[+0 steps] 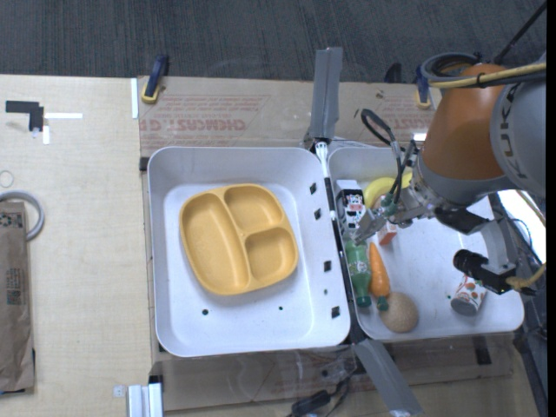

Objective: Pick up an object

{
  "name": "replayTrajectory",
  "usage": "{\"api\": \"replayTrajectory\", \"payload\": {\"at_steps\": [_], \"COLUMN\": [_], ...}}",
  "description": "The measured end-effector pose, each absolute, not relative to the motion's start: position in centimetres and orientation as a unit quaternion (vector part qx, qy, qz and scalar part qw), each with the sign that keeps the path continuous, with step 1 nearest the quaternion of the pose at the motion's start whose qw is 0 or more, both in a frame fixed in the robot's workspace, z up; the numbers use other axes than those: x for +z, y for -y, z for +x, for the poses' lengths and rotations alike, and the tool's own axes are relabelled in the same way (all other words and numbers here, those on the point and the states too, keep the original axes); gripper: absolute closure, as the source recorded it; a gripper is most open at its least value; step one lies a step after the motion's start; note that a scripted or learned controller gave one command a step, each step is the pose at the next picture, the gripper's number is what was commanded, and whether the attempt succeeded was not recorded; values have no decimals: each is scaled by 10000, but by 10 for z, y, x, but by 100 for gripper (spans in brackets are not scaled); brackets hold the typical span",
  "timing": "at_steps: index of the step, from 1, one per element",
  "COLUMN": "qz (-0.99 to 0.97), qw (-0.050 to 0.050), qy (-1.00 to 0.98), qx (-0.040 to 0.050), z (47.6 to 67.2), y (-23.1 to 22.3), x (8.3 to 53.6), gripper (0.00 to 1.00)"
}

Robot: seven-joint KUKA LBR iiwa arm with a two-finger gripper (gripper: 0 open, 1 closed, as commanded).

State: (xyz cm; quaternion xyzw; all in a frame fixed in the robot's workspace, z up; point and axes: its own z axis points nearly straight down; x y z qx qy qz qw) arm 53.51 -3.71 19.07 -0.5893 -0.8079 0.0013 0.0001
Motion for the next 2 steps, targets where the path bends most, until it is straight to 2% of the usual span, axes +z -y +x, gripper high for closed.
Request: {"api": "replayTrajectory", "payload": {"at_steps": [2], "qz": [-4428], "qw": [7], "qy": [8966], "qx": [5], "z": [478], "y": [31], "x": [191], "gripper": [0]}}
